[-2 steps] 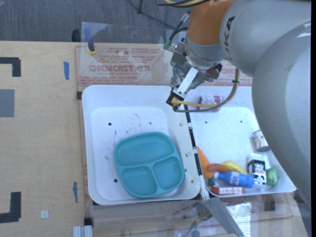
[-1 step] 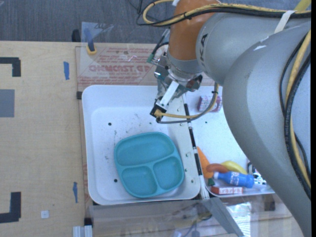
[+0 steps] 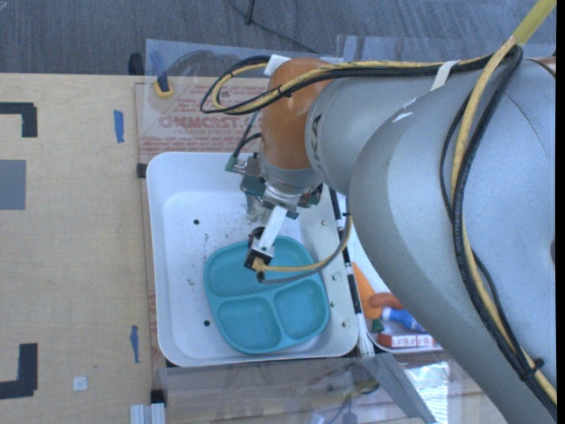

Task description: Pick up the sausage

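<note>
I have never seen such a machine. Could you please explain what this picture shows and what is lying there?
This is a robot arm, grey with an orange band. One camera fixed above the bench looks down on it. The arm reaches in from the right. Its gripper hangs over the left white bin, where a blue plate with three compartments lies. The right bin holds an orange thing and a small package. Whether the gripper holds anything, I cannot tell.

You'll spot the sausage (image 3: 386, 305) as an orange rounded end, mostly hidden, in the right bin (image 3: 371, 276).
</note>
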You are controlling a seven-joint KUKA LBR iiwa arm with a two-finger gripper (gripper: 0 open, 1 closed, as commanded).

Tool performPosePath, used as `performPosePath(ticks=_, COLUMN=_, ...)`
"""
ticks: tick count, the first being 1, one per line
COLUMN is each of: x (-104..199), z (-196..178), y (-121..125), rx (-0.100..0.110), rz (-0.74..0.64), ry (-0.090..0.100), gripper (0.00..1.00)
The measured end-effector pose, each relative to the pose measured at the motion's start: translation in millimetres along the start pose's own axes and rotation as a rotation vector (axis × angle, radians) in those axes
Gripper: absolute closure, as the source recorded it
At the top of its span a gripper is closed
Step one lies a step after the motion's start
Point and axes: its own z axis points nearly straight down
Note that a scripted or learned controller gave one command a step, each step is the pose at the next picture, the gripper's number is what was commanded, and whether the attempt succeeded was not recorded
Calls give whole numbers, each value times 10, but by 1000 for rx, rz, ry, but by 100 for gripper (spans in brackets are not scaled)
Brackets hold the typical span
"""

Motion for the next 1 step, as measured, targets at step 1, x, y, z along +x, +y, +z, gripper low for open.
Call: performPosePath(ticks=1, x=-540, z=-3, y=-116, rx=0, rz=-118, ry=2, gripper=100)
